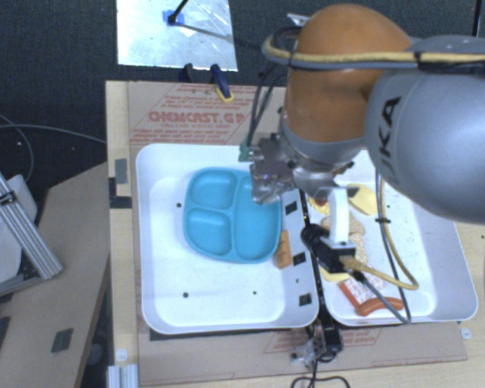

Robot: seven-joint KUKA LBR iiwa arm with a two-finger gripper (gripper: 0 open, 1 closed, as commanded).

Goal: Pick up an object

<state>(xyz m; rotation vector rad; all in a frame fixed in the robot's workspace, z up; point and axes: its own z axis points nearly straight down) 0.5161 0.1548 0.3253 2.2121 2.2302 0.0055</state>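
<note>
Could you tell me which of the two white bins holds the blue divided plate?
It is the left bin: the blue divided plate lies in it, beside the middle wall. The right bin holds small yellow and orange pieces instead.

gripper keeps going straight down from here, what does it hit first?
Most likely the right edge of the blue three-compartment plastic plate in the left white bin: the gripper hangs over that rim. Depth is unclear from this slanted view, so it might land beside the plate.

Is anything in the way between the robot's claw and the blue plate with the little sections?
Nothing visible is. The gripper hangs right at the upper right rim of the blue plastic divided plate in the left white bin. The small orange-brown food piece lies beside the plate's lower right edge, off to the side of that path.
</note>
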